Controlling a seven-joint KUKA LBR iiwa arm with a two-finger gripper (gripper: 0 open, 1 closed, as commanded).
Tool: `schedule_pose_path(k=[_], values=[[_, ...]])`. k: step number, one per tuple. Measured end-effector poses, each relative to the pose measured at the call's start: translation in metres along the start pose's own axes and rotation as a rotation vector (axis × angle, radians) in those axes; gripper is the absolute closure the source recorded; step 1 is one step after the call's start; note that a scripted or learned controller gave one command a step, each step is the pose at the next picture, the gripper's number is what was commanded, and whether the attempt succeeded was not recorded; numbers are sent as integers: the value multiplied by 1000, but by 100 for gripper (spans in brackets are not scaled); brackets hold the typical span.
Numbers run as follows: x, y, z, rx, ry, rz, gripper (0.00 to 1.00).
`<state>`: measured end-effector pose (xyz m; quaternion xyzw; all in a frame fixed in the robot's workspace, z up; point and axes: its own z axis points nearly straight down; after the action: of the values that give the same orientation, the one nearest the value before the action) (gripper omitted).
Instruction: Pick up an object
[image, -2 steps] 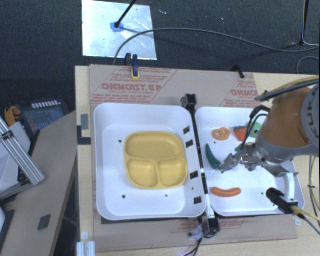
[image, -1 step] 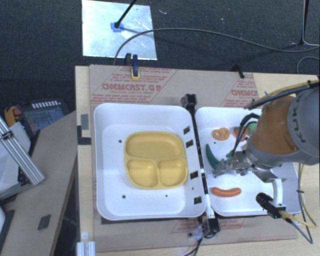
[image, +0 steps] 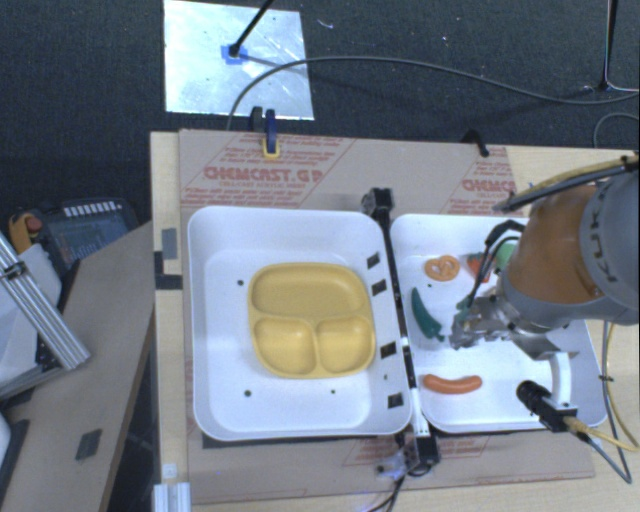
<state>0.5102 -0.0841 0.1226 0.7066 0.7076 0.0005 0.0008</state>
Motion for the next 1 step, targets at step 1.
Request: schedule_pose_path(k=[1], values=[[-6,5,-45,-4,-1,-2,100]])
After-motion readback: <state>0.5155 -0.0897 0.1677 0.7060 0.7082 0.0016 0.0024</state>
